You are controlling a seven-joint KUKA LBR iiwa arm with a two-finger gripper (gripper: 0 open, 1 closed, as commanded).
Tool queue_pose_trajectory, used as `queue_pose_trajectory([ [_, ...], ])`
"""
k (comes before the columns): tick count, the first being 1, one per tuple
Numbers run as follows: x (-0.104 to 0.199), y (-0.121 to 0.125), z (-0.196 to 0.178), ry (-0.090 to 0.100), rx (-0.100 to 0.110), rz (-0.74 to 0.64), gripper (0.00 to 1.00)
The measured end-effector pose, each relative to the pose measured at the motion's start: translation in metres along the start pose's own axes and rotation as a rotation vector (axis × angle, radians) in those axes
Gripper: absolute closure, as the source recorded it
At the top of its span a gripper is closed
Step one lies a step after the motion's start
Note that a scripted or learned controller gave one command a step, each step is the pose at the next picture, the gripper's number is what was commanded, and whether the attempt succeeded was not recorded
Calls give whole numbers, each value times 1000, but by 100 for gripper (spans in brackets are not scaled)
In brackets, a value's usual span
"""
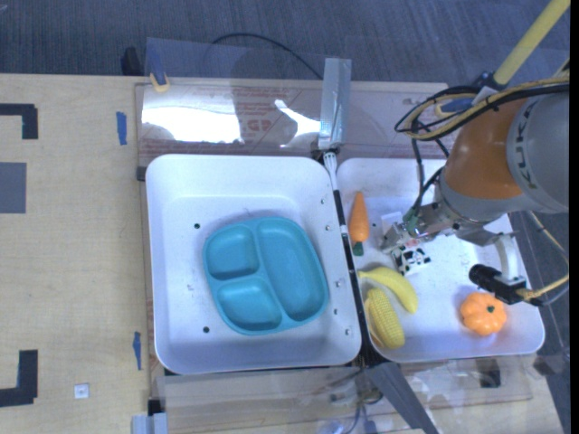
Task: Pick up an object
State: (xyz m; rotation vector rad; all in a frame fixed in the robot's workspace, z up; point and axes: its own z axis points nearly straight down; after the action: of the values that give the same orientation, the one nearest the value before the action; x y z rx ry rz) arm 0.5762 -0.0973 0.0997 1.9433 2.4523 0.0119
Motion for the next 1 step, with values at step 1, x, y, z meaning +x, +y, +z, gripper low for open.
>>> queue_pose_trajectory([
  [1, 38, -10, -105, 3, 4, 89, 100],
])
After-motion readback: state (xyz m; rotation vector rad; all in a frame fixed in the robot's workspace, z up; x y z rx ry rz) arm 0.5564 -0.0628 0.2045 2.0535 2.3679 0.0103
